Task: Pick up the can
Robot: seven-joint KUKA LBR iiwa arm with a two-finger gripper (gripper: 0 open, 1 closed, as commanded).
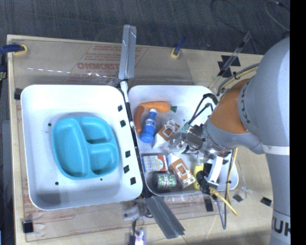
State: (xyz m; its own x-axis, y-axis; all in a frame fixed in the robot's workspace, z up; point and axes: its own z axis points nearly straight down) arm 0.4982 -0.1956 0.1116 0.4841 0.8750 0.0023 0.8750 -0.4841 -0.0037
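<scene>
We are at the approach: our gripper (pixel 186 137) hovers over the clutter, its opening impossible to tell; the can (pixel 167 181) lies below-left, ungrasped, so next we shift there.

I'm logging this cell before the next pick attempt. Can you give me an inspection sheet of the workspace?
Surface: bench bearing left bin and right bin.
Job's things: can lying on its side at right bin's near edge.
Clutter: blue bottle, orange carrot-like toy, small cartons; blue divided tray in left bin.
Grippers: gripper over right bin, apart from the can.
Cables: black cables looping at the wrist.
Surroundings: blue clamps on bench edge.
</scene>
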